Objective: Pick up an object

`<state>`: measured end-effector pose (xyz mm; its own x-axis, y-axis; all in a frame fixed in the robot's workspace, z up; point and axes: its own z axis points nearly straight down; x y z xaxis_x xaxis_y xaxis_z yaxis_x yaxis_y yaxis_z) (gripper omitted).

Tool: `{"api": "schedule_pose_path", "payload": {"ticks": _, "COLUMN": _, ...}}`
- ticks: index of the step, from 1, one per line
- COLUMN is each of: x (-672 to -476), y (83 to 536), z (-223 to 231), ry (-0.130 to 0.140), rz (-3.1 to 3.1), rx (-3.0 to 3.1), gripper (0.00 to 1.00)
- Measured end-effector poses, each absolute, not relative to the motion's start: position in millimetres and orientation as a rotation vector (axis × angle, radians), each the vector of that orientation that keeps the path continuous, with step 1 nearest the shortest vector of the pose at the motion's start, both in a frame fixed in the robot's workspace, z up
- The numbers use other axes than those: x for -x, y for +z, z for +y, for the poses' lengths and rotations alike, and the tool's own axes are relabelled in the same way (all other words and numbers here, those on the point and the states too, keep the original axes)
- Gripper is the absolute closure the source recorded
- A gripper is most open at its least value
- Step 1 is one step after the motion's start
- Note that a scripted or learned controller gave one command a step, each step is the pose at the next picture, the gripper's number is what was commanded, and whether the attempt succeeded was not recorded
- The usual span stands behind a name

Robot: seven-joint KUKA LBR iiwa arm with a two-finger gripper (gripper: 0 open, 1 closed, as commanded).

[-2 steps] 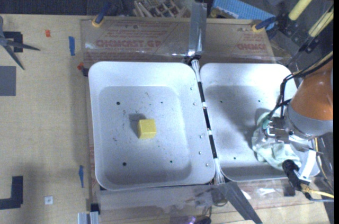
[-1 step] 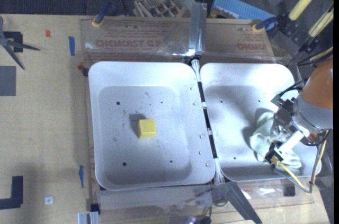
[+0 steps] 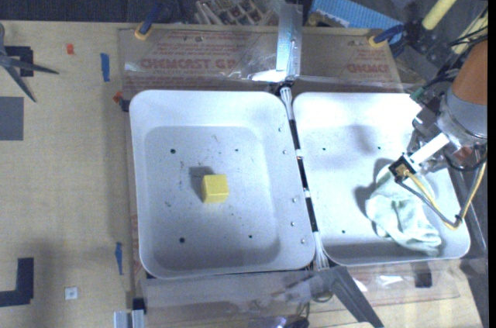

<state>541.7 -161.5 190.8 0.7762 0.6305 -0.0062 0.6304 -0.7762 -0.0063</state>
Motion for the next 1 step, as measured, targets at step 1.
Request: {"api": "schedule_pose_path", "payload": {"ticks": 1, "x": -555.1, "y": 180.1, "z": -184.7, "ry": 0.014, "rz": -0.546, "rx": 3.09, "gripper": 1.0}}
